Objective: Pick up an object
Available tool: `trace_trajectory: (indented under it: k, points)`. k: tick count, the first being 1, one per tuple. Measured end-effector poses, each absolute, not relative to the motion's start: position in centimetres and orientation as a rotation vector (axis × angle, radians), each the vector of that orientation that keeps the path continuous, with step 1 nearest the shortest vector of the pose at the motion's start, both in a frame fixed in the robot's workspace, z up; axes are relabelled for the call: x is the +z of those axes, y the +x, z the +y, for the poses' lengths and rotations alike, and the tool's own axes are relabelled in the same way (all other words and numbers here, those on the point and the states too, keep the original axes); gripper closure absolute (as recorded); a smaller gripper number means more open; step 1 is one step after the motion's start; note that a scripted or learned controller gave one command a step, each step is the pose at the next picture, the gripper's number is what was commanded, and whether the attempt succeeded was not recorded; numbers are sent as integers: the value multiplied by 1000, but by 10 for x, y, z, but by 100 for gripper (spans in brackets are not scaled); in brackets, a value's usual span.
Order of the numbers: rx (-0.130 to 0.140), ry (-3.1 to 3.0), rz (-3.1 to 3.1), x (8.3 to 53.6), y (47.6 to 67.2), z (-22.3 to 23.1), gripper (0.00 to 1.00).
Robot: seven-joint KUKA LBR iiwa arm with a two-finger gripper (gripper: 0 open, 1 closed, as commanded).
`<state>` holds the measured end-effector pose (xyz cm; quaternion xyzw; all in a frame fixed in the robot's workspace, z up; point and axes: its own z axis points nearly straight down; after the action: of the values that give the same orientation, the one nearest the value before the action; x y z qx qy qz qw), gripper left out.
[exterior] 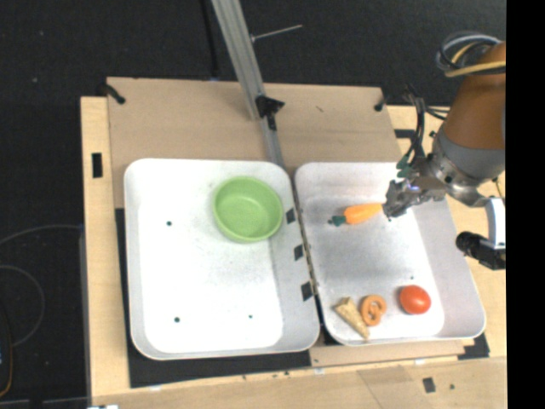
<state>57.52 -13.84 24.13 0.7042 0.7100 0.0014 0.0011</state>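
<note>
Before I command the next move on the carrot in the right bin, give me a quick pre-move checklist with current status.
1. Gripper positioned at the orange toy carrot's right end: ok.
2. Carrot seen between the fingers: cannot tell.
3. Carrot lying inside the right white shallow bin: ok.
4. Carrot apart from the red toy tomato, orange ring-shaped toy and tan wedge-shaped toy near the front wall: ok.
5. Green plastic bowl sits in the left white bin, away from the arm: ok.

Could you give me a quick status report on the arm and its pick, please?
Hand low in right bin, at the carrot's orange end. Carrot lying on the bin floor. Nothing crowding it; tomato sits apart near the front.
</note>
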Motion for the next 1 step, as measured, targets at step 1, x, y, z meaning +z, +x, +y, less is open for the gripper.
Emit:
trace_trajectory:
  k: [1]
  points:
    - [5, 2211, 2230, 251, 587, -84, 100]
